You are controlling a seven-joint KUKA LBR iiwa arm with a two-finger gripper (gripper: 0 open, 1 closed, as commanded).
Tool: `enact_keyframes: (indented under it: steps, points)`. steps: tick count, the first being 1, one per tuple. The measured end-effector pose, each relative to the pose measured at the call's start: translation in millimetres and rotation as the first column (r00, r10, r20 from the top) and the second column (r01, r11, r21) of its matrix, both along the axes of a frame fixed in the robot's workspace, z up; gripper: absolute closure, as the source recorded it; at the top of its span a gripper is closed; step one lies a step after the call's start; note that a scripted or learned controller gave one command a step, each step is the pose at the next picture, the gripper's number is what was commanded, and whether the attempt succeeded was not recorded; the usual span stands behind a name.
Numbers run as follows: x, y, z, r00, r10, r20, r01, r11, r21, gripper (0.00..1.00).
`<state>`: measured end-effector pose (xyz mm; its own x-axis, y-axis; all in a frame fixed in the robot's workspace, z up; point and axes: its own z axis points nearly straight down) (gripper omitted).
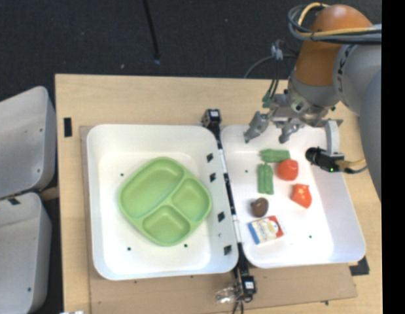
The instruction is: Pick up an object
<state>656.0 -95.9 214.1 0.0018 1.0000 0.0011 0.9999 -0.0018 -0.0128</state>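
One arm reaches in from the right, its orange-banded wrist above the right bin's [346,241] far edge. The gripper [273,128] hangs over that bin's far left corner, fingers spread apart and holding nothing. Just beside it lies a green pepper [274,154], near a red tomato [287,169].
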Motion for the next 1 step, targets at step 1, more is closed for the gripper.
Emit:
enact_keyframes:
  steps: [1]
  points:
    - [2.7, 0.0, 8.5, 1.0, 0.001, 0.014, -0.001, 1.0, 0.0, 0.0]
